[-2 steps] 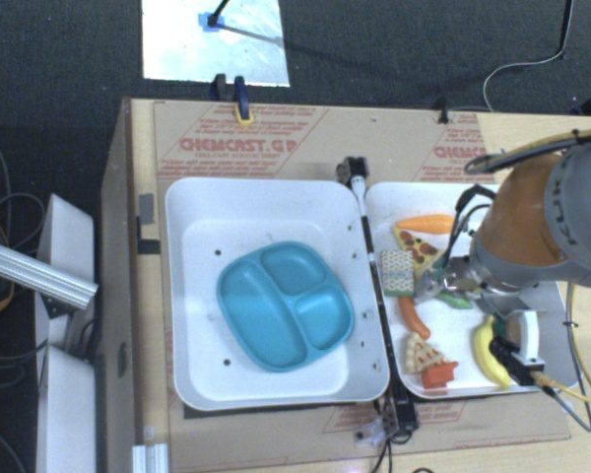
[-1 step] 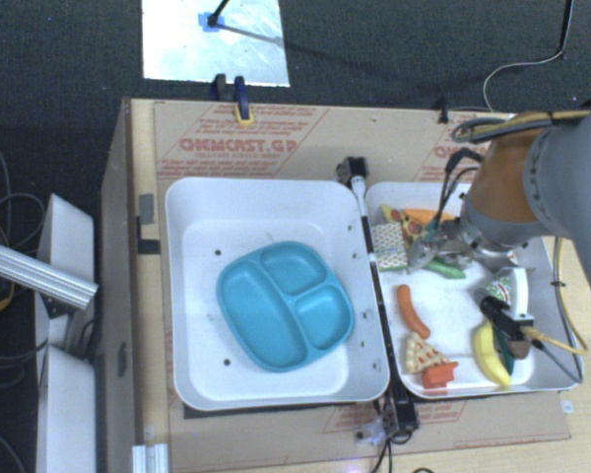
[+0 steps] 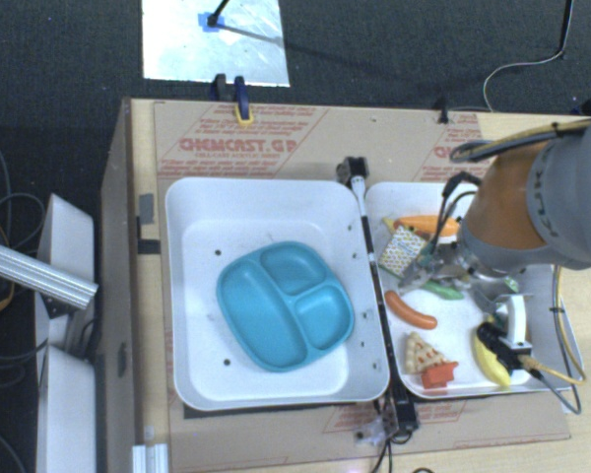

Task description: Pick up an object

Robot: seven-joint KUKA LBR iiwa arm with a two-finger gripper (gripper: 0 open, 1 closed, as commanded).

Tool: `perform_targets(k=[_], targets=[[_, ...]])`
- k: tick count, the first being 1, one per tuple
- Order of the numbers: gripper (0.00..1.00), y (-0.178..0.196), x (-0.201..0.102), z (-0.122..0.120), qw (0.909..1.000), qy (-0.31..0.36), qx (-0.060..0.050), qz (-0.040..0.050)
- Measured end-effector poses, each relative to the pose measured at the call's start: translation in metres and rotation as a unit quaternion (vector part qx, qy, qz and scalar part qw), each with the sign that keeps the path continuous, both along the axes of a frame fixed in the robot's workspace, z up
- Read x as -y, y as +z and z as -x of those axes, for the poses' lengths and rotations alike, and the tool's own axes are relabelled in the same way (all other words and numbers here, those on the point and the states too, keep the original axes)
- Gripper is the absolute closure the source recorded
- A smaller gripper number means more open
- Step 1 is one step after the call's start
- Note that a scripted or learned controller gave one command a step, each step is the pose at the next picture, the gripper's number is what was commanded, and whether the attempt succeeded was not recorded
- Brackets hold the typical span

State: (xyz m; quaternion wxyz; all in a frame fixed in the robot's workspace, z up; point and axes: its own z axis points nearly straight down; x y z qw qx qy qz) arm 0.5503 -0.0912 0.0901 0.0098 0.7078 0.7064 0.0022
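Note:
The right bin (image 3: 552,387) holds several toy foods. An orange carrot (image 3: 421,227) lies at the back, with a checkered packet (image 3: 401,253) just in front of it. A red sausage (image 3: 411,310) lies in the middle, a pizza slice (image 3: 426,359) at the front, and a yellow banana (image 3: 491,360) to its right. My gripper (image 3: 435,270) is low in this bin, right of the packet and above the sausage. It sits over a green item (image 3: 447,289) that is partly hidden by it.
The left bin (image 3: 192,215) contains a blue divided plate (image 3: 284,304). A ridge (image 3: 372,264) separates the two bins. The grey arm with its orange band (image 3: 512,210) covers the right bin's back right part.

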Motion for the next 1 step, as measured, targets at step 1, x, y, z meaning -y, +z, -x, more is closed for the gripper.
perform_targets(k=[1], targets=[[0.0, 0.0449, 0.0207, -0.0813, 1.0, 0.003, -0.006, -0.0048]])
